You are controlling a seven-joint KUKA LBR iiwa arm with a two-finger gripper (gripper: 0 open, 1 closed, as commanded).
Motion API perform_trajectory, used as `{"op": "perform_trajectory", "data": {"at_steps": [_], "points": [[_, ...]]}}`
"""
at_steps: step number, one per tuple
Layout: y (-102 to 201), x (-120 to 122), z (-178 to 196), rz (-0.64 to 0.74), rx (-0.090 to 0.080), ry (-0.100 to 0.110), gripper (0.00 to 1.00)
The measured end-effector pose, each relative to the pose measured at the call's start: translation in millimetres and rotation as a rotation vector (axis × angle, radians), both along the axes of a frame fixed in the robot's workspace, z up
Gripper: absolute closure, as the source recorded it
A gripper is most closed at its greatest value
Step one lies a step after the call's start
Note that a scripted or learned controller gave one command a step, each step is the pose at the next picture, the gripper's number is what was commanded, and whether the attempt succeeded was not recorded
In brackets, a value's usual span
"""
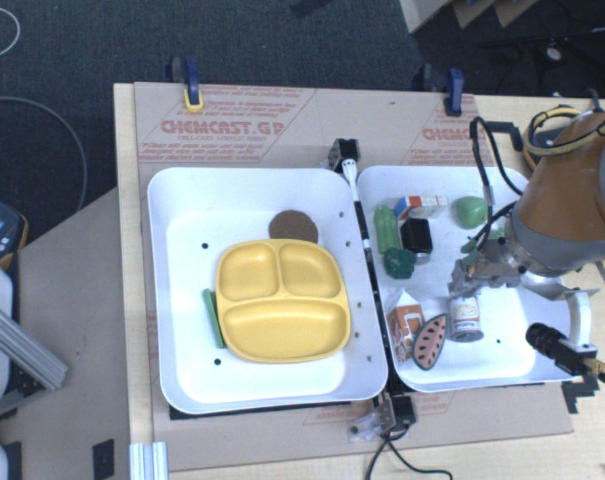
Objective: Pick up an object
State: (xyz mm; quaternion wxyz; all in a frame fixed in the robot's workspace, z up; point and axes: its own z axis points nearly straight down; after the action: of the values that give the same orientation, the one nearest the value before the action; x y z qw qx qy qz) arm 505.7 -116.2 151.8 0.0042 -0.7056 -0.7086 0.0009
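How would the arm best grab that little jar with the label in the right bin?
Probably from straight above, fingers closing across the round sides of the small jar just under its lid. It looks upright, so its narrow body offers two opposite curved faces. The gripper hangs right over it. I would keep the fingers off the side where the slice-shaped toy lies close by.

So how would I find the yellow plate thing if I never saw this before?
Look at the left white bin, the one away from the robot arm. Almost filling its middle lies the yellow tray, split into three compartments, two small above and one long below. Its neighbours are a brown disc peeking out behind its top edge and a thin green strip along its left side.
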Motion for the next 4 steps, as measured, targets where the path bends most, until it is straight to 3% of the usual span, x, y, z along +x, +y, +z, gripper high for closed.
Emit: {"op": "perform_trajectory", "data": {"at_steps": [1,4], "points": [[105.9,-19.5,34.2,0.005,-0.001,-0.005,1.00],[100.8,-16.9,62.9,-0.004,-0.005,-0.013,1.00]]}}
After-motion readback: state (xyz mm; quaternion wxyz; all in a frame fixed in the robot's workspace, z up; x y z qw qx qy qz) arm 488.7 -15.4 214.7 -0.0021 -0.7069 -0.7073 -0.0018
